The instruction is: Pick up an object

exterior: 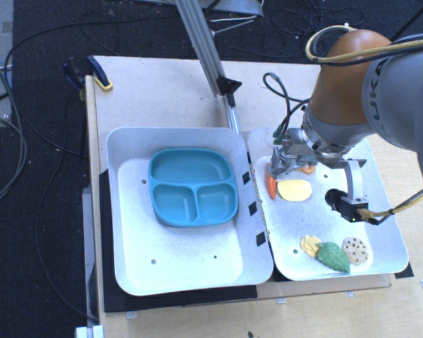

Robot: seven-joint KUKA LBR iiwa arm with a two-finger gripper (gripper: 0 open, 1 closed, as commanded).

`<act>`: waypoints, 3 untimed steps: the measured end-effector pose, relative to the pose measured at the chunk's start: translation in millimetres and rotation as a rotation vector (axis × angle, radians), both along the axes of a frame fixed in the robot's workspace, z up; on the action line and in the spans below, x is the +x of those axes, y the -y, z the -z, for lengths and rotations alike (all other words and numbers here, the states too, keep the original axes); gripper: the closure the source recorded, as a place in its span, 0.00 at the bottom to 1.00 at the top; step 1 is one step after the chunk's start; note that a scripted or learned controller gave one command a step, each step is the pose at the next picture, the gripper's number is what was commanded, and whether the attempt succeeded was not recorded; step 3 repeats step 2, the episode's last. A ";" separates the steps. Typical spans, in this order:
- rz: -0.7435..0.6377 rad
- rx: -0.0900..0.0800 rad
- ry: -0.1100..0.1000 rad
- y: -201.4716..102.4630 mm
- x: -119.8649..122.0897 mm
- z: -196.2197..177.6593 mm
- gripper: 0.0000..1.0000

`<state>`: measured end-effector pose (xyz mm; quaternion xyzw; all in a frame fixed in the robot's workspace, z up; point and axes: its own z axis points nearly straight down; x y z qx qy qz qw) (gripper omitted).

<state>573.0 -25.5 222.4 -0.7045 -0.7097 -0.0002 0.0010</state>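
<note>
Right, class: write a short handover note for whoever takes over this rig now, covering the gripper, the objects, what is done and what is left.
Gripper: low over the upper left of the right bin, above the orange carrot-like piece; finger state not visible.
Objects in the right bin: pale yellow disc beside the carrot piece; near the front edge a small yellow piece, green leafy piece and cookie.
Left bin: blue divided tray.
Done: nothing seen lifted.
Left: grasp one object and raise it.

blue tray looking like smooth matt plastic; bins matt white; orange band at 2 o'clock showing glossy
</note>
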 end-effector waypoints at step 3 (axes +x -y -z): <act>-0.001 0.001 0.004 -99.8 13.2 -6.4 1.00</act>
